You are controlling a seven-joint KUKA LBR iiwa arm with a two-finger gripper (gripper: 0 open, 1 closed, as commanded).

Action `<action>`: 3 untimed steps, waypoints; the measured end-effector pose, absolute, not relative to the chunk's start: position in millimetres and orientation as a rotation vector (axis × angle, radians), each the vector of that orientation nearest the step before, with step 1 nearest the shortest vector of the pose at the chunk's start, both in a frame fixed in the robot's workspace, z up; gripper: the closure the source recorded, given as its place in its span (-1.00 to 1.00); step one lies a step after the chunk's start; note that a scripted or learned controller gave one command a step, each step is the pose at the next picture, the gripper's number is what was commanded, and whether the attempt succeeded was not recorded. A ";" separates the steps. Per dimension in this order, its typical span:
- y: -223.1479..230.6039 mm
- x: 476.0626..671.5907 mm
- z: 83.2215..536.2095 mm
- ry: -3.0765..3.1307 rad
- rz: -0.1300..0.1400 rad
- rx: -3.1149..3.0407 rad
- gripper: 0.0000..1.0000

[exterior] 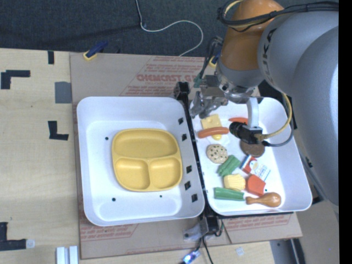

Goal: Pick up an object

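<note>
Just a yellow divided tray (147,159) sitting in the left white bin (88,147), white cable (165,25) up top.

toy food pile (236,164) | right bin (286,147) | cookie, hot dog, drumstick, perhaps cheese | lying flat, clustered

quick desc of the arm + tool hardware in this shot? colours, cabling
The arm has a smooth grey casing with a rounded orange band above the wrist. Black cables loop around that band and down its side. The tool is bare grey metal with dark fittings, compact and blocky, over the right bin.
</note>
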State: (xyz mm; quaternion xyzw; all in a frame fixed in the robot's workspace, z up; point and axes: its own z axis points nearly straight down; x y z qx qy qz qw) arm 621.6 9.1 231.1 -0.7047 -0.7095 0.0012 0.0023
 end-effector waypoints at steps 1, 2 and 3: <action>0.8 629.7 231.2 -2.222 0.005 -2.217 1.00; 12.0 624.6 215.7 -2.222 0.008 -2.216 1.00; -1.5 626.0 213.4 -2.220 0.008 -2.220 1.00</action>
